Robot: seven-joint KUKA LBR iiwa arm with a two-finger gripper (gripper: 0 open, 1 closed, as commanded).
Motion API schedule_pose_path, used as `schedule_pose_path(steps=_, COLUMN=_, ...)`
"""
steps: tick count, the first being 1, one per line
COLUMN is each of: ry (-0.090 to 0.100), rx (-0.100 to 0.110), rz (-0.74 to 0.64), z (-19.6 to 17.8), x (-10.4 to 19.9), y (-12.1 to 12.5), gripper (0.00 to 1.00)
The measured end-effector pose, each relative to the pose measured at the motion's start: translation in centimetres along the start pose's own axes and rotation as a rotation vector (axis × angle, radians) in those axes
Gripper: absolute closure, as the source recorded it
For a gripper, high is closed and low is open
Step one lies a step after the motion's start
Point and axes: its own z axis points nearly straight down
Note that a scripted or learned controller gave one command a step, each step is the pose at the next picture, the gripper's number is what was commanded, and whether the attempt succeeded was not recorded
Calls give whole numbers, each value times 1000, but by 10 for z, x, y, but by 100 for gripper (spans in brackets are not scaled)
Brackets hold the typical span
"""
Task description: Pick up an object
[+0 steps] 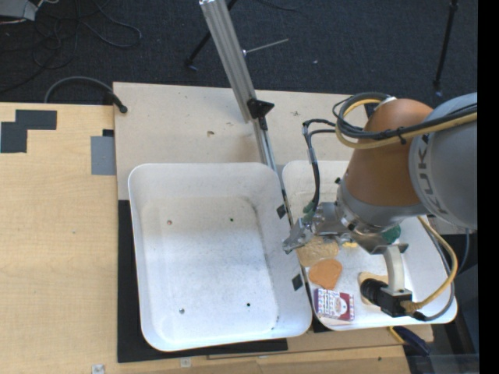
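Note:
My gripper [309, 234] hangs low over the left part of the right bin [295, 174], close to the wall between the two bins. Just below it lies a tan, speckled object [318, 250]. An orange rounded object [326, 273] touches the tan one on its near side. A red and white packet [334, 305] lies flat at the bin's front left corner. A bit of green [391, 233] peeks out under the wrist. The arm's bulk hides much of the right bin's floor.
The left bin [145, 184] sits beside the right one, their walls touching. A slanted aluminium post [234, 61] rises from the bench behind the bins. Black clips [297, 282] sit on the shared wall.

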Motion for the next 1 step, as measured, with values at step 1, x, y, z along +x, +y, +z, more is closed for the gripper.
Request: schedule_pose_path(steps=1, ry=0, rx=1, rz=-2, z=5, x=61, y=4, gripper=100)
